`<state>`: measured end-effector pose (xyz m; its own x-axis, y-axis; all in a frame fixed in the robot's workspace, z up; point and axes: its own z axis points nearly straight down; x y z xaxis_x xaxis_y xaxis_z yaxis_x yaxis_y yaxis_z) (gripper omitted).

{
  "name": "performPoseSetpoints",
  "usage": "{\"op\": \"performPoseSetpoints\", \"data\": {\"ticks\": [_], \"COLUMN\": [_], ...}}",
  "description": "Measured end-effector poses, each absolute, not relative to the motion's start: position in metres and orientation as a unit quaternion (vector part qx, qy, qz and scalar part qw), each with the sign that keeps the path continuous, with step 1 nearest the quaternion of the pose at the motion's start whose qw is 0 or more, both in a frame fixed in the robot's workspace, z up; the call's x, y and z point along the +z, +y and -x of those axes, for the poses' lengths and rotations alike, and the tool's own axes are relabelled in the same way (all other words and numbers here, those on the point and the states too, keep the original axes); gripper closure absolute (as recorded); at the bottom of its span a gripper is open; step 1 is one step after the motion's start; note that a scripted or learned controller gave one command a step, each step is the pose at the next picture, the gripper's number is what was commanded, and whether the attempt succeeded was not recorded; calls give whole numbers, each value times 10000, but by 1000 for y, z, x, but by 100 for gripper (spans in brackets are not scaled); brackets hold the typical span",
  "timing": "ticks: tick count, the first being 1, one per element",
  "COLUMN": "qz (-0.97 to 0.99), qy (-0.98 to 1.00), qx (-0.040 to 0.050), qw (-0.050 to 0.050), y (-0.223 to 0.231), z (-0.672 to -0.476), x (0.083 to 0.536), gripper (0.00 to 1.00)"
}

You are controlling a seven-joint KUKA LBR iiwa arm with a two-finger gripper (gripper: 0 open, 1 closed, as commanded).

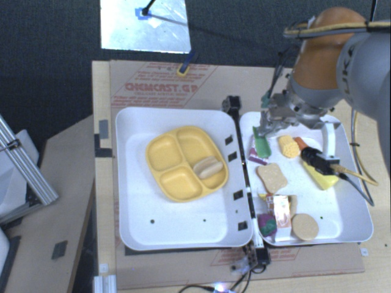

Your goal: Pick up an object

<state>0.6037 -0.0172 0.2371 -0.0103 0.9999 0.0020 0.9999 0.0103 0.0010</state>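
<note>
Camera view. The gripper hung low over the right bin, at that bin's 10 o'clock corner. How wide it stood could not be told, and nothing was seen in its hold. A green piece lay just at the gripper's 6 o'clock; whether the two touched was unclear. A purple scrap lay at the green piece's 7 o'clock and a yellow lump at its 3 o'clock. A bread slice lay near the bin's centre, with a round biscuit at the bin's 6 o'clock. In the left bin sat a yellow divided plate, with a bun in its 3 o'clock compartment.
</note>
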Motion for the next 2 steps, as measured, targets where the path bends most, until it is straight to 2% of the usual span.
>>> {"op": "performPoseSetpoints", "data": {"ticks": [1,2], "qz": [7041,7040], "qy": [-7101,-7102], "qx": [-7,-21], "qw": [2,-4], "y": [37,81], "z": [-602,-614], "x": [226,234], "gripper": [100,100]}}
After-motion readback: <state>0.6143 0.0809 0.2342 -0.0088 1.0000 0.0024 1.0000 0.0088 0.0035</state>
